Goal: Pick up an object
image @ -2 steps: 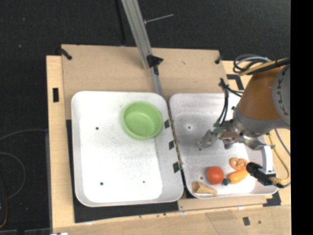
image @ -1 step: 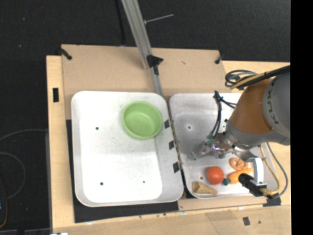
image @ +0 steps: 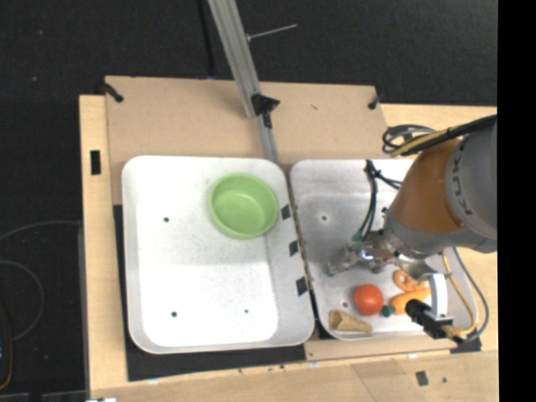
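Observation:
My gripper (image: 345,262) reaches down into the right bin (image: 327,191), near its middle, under the orange wrist band. Just below it lies a red ball (image: 368,299). A tan wedge-shaped piece (image: 349,322) rests at the bin's front edge. An orange object (image: 409,283) sits to the right of the ball, partly hidden by the arm. A small dark green piece (image: 388,310) lies beside the ball. I see nothing between the fingers.
A green bowl (image: 244,206) stands in the left bin (image: 167,266), near its back right corner. A slanted metal pole (image: 239,57) rises behind the bins. Cables (image: 402,138) and a black and white fitting (image: 434,308) hang off the arm at the right.

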`<state>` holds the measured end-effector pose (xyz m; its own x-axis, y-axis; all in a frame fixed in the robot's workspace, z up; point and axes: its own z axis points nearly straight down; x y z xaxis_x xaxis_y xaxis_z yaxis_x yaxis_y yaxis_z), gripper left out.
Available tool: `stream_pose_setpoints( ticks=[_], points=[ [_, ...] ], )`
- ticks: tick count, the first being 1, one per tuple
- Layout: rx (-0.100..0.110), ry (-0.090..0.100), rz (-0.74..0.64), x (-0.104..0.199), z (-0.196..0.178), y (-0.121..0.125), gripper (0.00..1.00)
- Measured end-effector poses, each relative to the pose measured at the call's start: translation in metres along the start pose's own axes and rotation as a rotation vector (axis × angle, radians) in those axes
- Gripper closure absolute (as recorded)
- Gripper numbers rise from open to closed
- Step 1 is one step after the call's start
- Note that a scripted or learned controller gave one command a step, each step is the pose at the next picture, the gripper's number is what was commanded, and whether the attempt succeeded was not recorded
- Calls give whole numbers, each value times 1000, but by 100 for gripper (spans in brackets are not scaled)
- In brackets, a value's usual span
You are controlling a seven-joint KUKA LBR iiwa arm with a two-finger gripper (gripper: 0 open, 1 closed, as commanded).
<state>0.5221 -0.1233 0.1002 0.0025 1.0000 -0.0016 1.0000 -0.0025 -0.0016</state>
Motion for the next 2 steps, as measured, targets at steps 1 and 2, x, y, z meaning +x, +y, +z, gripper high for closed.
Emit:
stream_pose_setpoints(
  ticks=[1,2],
  points=[
    [-5,2,4,0,-12,2,100],
    [-4,0,4,-12,-63,2,100]
  ],
)
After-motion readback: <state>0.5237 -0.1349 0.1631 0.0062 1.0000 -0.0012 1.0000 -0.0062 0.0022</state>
